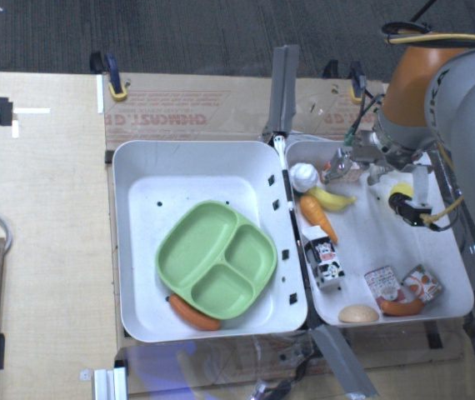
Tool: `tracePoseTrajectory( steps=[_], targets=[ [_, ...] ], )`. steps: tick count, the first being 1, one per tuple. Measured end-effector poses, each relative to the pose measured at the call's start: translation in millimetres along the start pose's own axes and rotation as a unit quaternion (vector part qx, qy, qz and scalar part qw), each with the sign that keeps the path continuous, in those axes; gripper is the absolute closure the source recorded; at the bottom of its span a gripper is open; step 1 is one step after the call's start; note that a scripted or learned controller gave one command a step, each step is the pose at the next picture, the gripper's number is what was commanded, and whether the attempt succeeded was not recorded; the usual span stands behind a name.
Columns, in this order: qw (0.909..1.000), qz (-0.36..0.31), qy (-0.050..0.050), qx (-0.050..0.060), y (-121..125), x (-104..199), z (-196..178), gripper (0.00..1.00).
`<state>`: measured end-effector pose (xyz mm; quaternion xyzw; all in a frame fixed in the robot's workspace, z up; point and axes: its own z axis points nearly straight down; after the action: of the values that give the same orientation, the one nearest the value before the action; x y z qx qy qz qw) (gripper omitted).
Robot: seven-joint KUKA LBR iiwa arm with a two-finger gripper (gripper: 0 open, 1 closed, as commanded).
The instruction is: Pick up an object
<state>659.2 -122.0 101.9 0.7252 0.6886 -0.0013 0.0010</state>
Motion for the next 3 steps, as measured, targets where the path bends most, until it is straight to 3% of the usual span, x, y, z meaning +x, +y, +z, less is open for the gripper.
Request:
tracePoseTrajectory(
  steps=[1, 2, 3],
  targets=[
    [0.9982, 0.061, 0.001, -0.001, -32, 17, 9, 0.00],
    [0.9945, 0.105, 0.001, 0.001, -117, 16, 11, 0.00],
    [0.9993, 0.036, 0.002, 0.001, -181, -14, 11, 0.00]
  ],
)
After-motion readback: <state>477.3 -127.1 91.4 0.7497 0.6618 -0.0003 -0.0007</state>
